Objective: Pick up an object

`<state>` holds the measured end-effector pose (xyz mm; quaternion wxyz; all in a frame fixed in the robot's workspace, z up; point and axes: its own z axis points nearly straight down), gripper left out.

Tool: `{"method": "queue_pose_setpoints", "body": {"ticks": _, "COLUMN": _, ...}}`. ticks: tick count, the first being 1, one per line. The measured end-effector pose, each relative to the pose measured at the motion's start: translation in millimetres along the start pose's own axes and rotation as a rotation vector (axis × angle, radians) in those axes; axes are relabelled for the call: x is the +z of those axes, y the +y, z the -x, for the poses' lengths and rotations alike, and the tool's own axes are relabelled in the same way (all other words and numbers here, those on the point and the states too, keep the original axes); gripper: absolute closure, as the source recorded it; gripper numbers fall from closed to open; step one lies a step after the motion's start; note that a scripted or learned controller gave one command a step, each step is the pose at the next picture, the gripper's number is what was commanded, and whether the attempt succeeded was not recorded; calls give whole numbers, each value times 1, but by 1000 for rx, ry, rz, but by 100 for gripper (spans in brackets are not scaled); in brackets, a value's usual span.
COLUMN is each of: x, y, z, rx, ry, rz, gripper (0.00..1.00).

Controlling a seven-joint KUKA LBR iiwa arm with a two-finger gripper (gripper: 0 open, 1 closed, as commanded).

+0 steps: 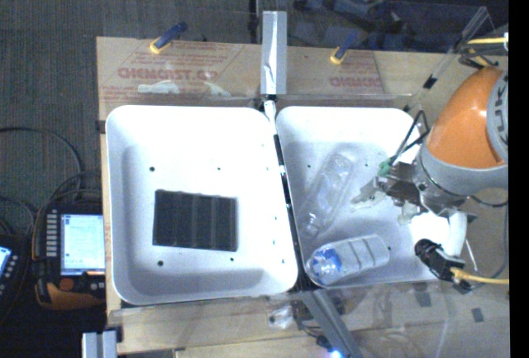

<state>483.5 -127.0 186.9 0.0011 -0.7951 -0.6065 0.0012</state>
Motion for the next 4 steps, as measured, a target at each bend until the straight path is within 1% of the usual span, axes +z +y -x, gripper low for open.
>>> {"method": "queue_pose_setpoints", "body": {"ticks": 1, "x": -10, "y": 4, "z": 13, "rx": -52, "ry": 1, "rz": 0, "gripper": 0}}
{"method": "queue_pose_setpoints", "body": {"ticks": 2, "x": -93, "y": 22, "z": -12, "rx": -279, "ry": 0, "rz": 3, "gripper": 0}}
{"method": "queue_pose_setpoints", "body": {"ticks": 3, "x": -14, "y": 7, "z": 12, "rx": -229, "ry": 0, "rz": 1, "gripper": 0}}
{"method": "queue_pose_setpoints", "body": {"ticks": 4, "x": -33, "y": 8, "z": 27, "rx": -141, "ry": 0, "rz": 3, "gripper": 0}}
